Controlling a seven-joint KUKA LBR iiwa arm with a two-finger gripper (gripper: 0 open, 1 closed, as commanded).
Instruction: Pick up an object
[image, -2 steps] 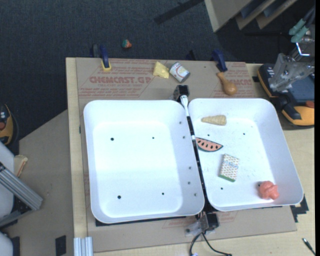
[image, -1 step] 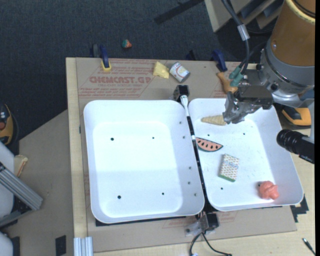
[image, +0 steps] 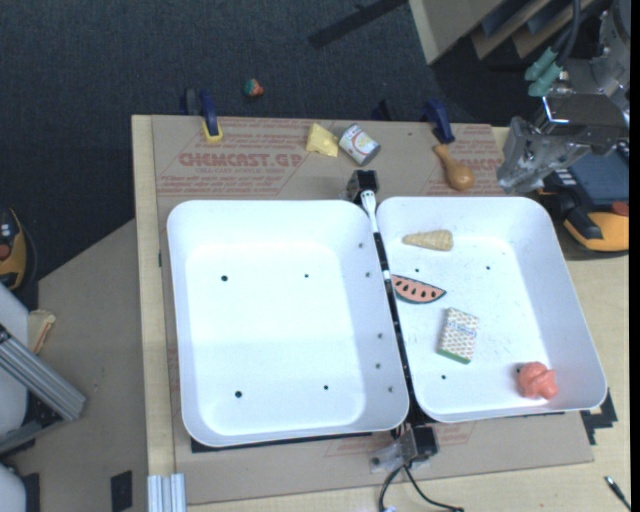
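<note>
The right bin (image: 566, 290) holds a tan cone (image: 427, 239) near its back, a red watermelon slice (image: 417, 290) by its left wall, a green-and-white patterned block (image: 458, 335) in the middle and a pink lumpy toy (image: 536, 380) in the front right corner. My gripper (image: 522, 168) hangs above the bench just behind the right bin's back right corner, apart from all of these. Nothing shows in its grasp.
The left bin (image: 200, 300) sits beside the right one. Behind the bins, on the board, lie a yellow wedge (image: 322, 141), a small white box (image: 359, 144) and a tan drumstick-shaped toy (image: 455, 168). Blue clamps (image: 210, 115) stand at the back edge.
</note>
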